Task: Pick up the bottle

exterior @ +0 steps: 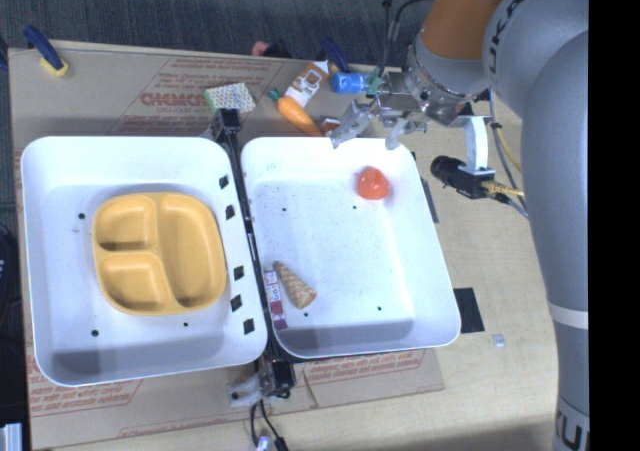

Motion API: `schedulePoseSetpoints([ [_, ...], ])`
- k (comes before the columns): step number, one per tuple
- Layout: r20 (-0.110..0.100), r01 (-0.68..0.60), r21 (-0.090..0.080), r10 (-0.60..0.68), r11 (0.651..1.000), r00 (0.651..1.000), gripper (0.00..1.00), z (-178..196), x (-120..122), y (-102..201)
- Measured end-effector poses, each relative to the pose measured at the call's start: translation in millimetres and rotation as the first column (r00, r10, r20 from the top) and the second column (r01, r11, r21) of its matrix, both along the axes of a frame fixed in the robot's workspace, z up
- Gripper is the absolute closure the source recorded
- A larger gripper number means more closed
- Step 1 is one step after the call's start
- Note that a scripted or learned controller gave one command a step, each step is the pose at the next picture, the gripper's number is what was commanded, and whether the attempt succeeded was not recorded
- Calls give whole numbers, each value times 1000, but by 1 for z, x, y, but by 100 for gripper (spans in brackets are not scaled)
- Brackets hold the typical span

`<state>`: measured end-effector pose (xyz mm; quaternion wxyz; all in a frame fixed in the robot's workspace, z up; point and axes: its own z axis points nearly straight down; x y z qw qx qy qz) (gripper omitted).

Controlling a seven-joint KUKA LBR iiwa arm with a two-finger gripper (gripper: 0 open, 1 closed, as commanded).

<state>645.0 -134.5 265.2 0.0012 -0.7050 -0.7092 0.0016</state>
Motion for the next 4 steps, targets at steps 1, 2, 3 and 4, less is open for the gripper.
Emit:
schedulePoseSetpoints([
  [1, -2, -5, 0, 5, 1000, 1000, 100, 10, 0, 1],
  [2, 0, 72, -1, -72, 997, 997, 100, 34, -43, -73],
  [3, -1, 269, 0, -269, 963, 963, 100, 58, -136, -61],
  [4, 0, 271, 0, -271, 963, 963, 100, 24, -169, -71],
])
